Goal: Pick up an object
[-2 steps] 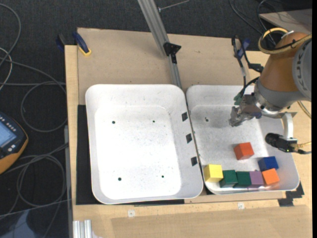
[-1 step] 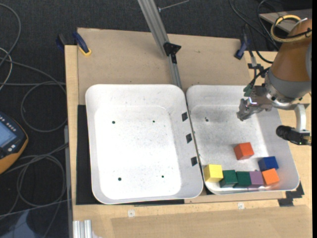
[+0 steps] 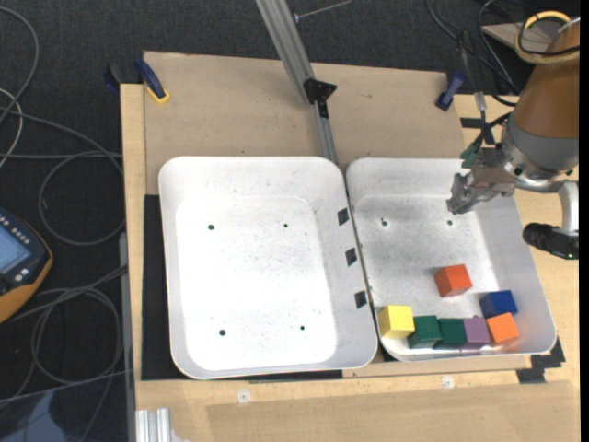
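Grey arm (image 3: 543, 109) angled over right bin (image 3: 405, 191)

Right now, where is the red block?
In the camera view, the red block lies alone in the right bin, toward its near right part, just above the blue block and the row of blocks along the bin's near edge.
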`<state>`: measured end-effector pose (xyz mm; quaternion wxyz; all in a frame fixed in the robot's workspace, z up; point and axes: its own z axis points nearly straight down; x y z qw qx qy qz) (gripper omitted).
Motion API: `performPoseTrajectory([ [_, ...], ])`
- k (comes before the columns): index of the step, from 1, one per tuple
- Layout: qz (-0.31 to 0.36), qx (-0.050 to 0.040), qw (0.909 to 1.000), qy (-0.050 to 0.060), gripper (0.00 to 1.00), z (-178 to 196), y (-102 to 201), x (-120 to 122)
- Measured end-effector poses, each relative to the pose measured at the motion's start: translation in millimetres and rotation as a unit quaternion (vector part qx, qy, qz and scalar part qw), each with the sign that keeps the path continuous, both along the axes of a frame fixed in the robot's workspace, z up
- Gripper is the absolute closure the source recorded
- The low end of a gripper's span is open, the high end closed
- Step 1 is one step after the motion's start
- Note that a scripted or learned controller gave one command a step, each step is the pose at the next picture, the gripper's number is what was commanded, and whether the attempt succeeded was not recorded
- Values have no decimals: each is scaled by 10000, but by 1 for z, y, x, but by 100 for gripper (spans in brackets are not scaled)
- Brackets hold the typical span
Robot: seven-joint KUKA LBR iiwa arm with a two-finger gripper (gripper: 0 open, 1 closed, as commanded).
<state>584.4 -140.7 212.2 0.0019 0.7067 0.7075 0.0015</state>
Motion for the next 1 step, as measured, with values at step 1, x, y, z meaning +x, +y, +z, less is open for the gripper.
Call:
performPoseTrajectory([
  [1, 22, 18, 10000, 34, 100, -5, 52, -16],
])
